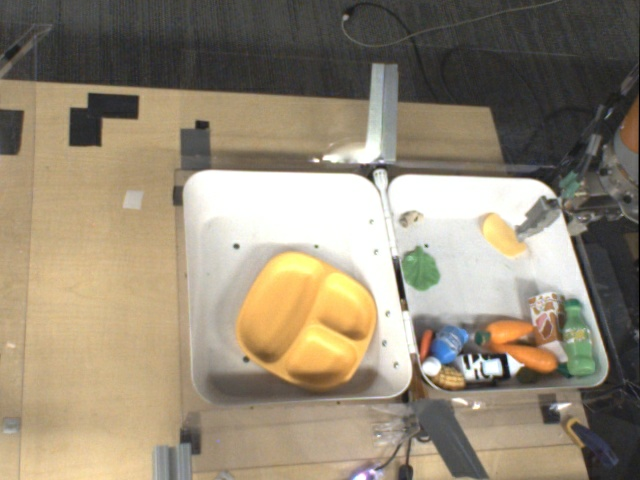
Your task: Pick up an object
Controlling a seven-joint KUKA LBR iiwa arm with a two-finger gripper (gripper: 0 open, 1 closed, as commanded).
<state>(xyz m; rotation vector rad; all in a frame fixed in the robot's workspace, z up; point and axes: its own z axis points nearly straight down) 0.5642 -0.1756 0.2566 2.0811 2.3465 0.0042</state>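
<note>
My gripper (pixel 548 218) reaches in over the right rim of the right bin (pixel 470 268), just right of a pale yellow lump (pixel 500 234) lying at the bin's upper right. Its grey tip touches or nearly touches the lump's right end, and I cannot tell which. A green leaf-shaped toy (pixel 421 268) lies near the bin's left wall, with a small beige piece (pixel 409 218) above it. Along the front wall are two orange carrots (pixel 520 343), a blue item (pixel 449 341), a black-and-white bottle (pixel 488 367), a green bottle (pixel 575 338) and a small red-and-white box (pixel 545 315).
The left bin (pixel 215 268) holds a large yellow divided dish (pixel 305 318) lying at a tilt. A metal post (pixel 383 118) stands behind the divider between the bins. Cables and arm hardware crowd the bench's right edge (pixel 610 168).
</note>
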